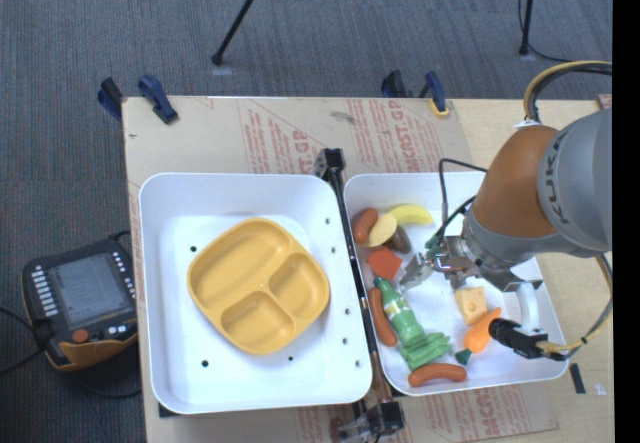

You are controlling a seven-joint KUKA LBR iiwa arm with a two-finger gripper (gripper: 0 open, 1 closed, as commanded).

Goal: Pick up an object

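The right bin holds a heap of toy food, and any piece of it could serve the task. Closest to the gripper is an orange-red piece lying just at its nine o'clock, seemingly touching or nearly touching the finger tips. A green bottle with a white band sits just at the gripper's six o'clock, its neck pointing up towards the fingers. Nothing can be seen between the fingers; they look slightly parted, though the metal parts are small and blurred, so whether the jaws are apart or together cannot be told for certain.

At the gripper's eleven o'clock lie a reddish-brown sausage-like piece, a yellow banana and a dark brown piece. At its seven o'clock a slim orange-red sausage lies along the bin's left wall. At five o'clock rest a pale yellow cheese-like block and an orange carrot; another red sausage lies near the bin's front wall, beside a green leafy piece.

The arm, with its orange band, comes in from three o'clock above the right bin.

The left bin, at nine o'clock of the right one, carries a yellow divided plate. A handheld control pendant lies on the floor beyond the bench's left edge.
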